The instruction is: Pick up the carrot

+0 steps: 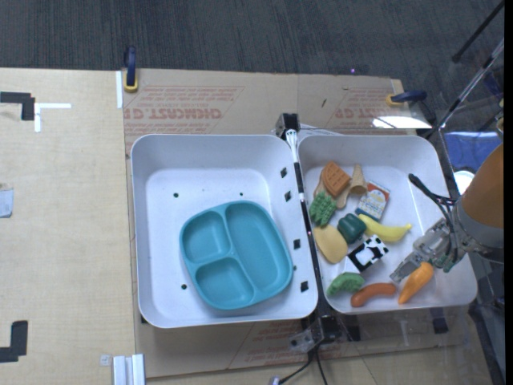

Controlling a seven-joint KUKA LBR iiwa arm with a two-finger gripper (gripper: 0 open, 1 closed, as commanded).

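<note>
Two bins sit side by side on the desk (64,239): the left bin (152,215) holds a teal divided plate (235,253), and the right bin (433,163) holds a heap of toy food. The carrot (415,283) lies in the lower right of the frame, near the right bin's bottom right corner, its long axis slanting from lower left up to upper right. The hand (421,261) reaches in from the right edge and sits directly over the carrot's upper end, so the carrot runs down and to the left from under it. Whether the hand is spread or pressed together I cannot tell; its tips blur into the carrot's top, and nothing shows clearly that the carrot is pinched. A red sausage (373,293) lies just beside the carrot's lower end, to its left, close enough to get in the way. A banana (387,231) and a black-and-white toy (368,253) lie further up and left. The arm's orange band (489,187) is cut off by the right edge.
</note>
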